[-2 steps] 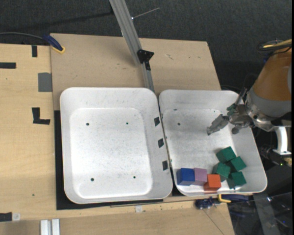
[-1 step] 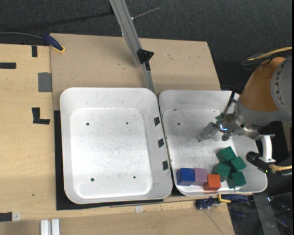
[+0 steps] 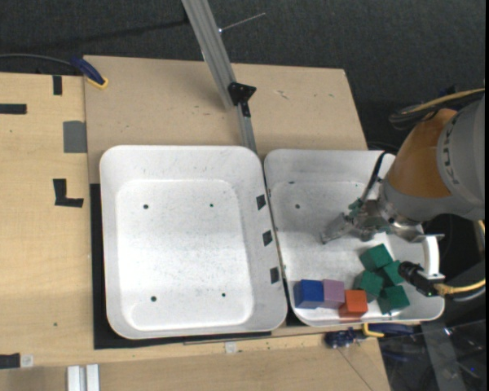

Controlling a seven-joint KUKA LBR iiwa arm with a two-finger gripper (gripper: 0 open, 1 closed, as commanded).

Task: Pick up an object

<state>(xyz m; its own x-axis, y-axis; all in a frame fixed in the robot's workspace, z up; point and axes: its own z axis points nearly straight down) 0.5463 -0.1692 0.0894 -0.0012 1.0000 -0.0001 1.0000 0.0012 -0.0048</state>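
Reaching: your tool hangs low over the bare middle of the right bin, pointing left, with nothing visible between its fingers.
Tool state: you cannot tell from this view whether the fingers are apart or together.
Targets: a blue block, a lilac block and an orange block sit in a row against the near wall; green blocks are heaped just beside them, to the right.
Best pick: go for the blue block, since its left side is free.
Approach: come straight down, fingers straddling it along the free axis.
Risk: the near wall and the touching lilac block may block one finger.
Left bin: leave it alone.
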